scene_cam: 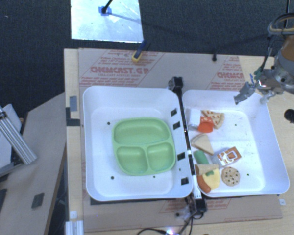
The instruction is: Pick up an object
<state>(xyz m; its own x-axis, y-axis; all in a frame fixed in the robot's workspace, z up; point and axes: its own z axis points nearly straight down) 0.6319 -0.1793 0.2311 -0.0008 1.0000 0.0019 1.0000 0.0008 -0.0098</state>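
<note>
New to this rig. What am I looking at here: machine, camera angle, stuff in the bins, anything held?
One camera looks down at a slant on a bench with two white bins. The robot arm enters from the right; its gripper sits above the right bin's far edge, with nothing seen between its fingers. The left bin holds a green divided tray. The right bin holds toy food: a pizza slice, a sandwich wedge, a cookie and a few more pieces. Its job is to pick one up.
</note>
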